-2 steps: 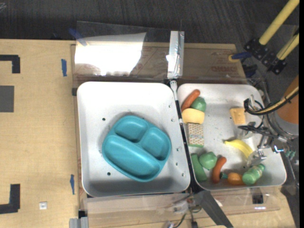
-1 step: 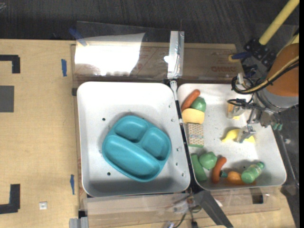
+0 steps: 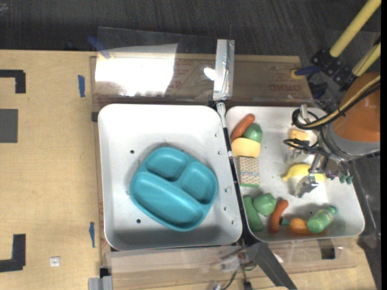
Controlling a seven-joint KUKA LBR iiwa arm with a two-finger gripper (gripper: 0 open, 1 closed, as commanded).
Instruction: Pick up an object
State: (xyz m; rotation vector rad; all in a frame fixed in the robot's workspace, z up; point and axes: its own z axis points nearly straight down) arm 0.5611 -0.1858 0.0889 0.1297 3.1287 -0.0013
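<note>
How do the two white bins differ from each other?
The left bin holds one big teal divided plate; the right bin holds many small toy foods. The gripper hangs over the right bin, not the left bin. Both are shallow and white.

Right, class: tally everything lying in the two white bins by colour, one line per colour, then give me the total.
Teal plate: 1
Green pieces: 4
Red or orange pieces: 3
Yellow pieces: 2
Pale patterned piece: 1
Total: 11
Not counted: a pale shape under the cables, too unclear to tell.
</note>
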